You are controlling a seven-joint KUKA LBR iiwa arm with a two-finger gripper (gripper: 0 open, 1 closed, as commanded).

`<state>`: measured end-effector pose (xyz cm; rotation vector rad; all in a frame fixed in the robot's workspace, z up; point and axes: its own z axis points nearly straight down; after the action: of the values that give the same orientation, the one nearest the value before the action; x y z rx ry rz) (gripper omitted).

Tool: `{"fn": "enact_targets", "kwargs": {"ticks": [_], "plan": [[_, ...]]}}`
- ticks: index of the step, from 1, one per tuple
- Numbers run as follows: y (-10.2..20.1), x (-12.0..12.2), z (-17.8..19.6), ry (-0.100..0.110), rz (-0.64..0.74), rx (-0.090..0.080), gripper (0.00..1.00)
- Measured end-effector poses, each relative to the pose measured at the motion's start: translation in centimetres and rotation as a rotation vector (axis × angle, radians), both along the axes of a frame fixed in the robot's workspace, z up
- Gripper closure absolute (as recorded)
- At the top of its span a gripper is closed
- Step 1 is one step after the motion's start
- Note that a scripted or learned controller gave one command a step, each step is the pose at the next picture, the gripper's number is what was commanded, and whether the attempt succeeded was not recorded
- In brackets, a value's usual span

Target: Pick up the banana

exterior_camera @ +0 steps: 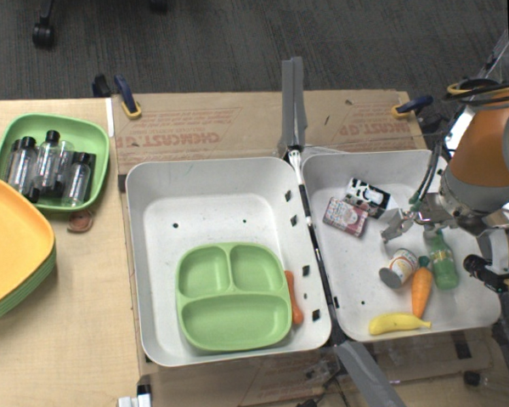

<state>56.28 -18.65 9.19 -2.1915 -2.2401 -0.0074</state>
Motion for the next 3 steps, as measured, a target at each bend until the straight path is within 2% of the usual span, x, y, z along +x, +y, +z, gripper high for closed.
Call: {"fn": "enact_targets", "kwargs": {"ticks": [1,2,3], "plan": [[-0.4,0.0,-0.1,-0.001,0.218,-0.005,0.00],[1.0,0.0,0.7,-0.001,-0.029,-0.009,0.00],[-0.3,-1.1,0.0,-0.003,0.139,-0.001,0.00]]}}
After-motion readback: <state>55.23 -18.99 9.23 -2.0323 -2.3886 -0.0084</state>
